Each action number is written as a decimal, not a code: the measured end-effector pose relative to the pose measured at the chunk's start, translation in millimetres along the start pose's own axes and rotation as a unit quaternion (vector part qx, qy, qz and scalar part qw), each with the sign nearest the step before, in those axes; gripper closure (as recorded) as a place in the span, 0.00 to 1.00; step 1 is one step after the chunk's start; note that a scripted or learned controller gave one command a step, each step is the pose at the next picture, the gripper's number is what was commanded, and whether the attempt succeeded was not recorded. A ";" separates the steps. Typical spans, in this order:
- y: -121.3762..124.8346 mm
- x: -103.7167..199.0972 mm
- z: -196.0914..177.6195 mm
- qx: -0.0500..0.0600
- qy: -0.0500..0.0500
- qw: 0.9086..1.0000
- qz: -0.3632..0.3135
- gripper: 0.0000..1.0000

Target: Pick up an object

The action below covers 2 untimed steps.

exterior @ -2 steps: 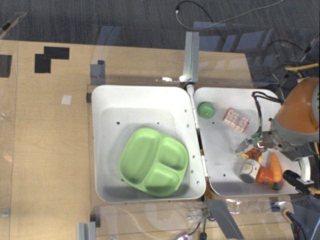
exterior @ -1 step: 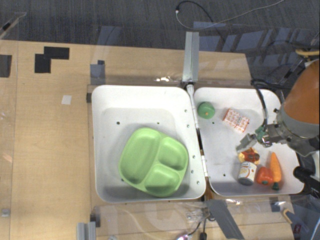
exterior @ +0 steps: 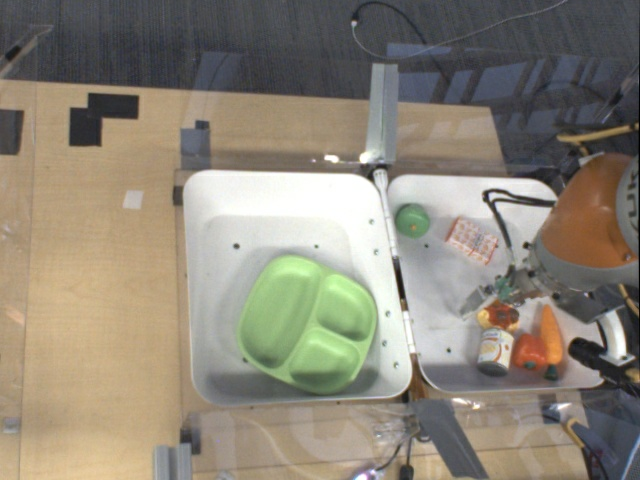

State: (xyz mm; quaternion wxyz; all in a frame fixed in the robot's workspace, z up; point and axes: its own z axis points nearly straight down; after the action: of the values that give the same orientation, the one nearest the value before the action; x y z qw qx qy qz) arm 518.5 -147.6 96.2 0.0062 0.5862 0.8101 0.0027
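The left bin [exterior: 205, 268] holds a green divided plate [exterior: 308, 323], tilted toward its near right corner. The right bin [exterior: 440, 353] holds a green ball [exterior: 411, 219] at its far left, a pink-and-white packet [exterior: 471, 239] right of the ball, and a near-right cluster: a small jar [exterior: 493, 351], a red-and-yellow toy [exterior: 498, 316], a red pepper [exterior: 531, 352] and an orange carrot [exterior: 551, 333]. The gripper [exterior: 492, 298] hangs just above the red-and-yellow toy; I cannot tell its grip state. The arm's orange band [exterior: 590, 223] covers the bin's right side.
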 end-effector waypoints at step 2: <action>-46.5 -46.3 -34.7 0.004 0.002 1.000 0.028 1.00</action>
State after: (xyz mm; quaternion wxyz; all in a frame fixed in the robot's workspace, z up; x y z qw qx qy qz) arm 488.3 -206.0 130.6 0.0028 0.6086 0.7935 0.0009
